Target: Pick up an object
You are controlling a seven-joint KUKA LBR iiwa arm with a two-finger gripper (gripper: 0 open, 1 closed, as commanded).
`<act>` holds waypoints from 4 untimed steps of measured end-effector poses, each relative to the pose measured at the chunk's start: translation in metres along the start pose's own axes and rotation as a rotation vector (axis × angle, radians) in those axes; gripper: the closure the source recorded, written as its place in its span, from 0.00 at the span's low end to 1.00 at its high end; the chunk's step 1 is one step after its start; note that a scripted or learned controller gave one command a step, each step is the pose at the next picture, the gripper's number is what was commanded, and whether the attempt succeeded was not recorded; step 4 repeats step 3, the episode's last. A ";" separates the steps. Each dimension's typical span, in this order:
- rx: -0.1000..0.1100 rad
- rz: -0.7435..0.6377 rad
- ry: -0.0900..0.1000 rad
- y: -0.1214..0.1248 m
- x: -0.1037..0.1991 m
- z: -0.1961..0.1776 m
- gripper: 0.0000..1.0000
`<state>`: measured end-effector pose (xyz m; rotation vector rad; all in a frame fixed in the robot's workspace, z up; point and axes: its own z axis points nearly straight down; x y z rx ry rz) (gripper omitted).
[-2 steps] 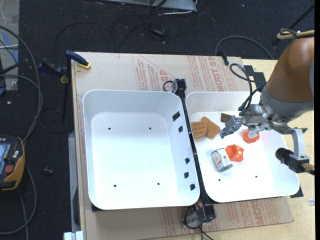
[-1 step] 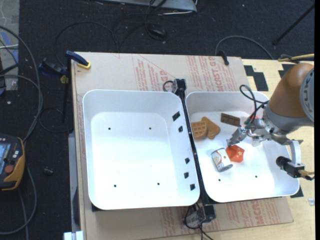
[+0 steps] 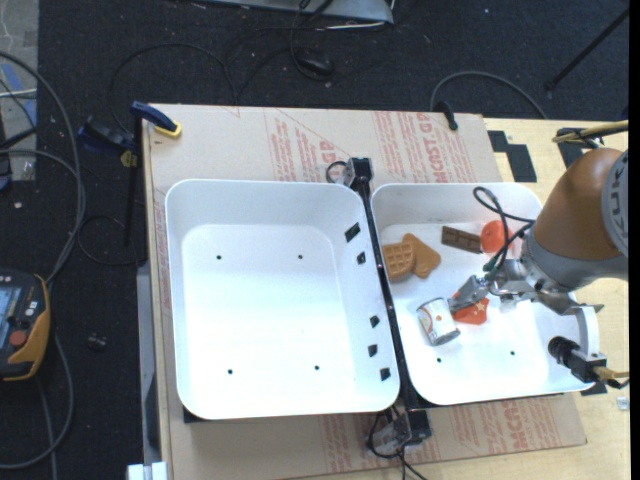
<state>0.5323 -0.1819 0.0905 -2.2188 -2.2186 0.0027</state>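
Presently the pincer [image 3: 470, 293], its state not discernible, sits low in the right bin [image 3: 480, 383] touching a red object [image 3: 472, 314], with a white can [image 3: 437, 322] just beside it, a tan waffle-shaped piece [image 3: 408, 257], brown bar [image 3: 461, 238] and orange ball [image 3: 493, 235] nearby.

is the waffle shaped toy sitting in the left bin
No, the waffle-shaped toy lies in the right bin, close to the divider between the two bins.

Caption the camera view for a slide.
Grey arm's gripper poised over small red object beside white can in right white bin.
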 end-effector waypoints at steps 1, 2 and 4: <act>-0.001 0.000 0.000 0.001 0.000 0.000 0.00; -0.001 0.000 0.000 0.001 0.000 0.000 0.00; -0.001 -0.062 0.000 -0.037 -0.015 0.000 0.00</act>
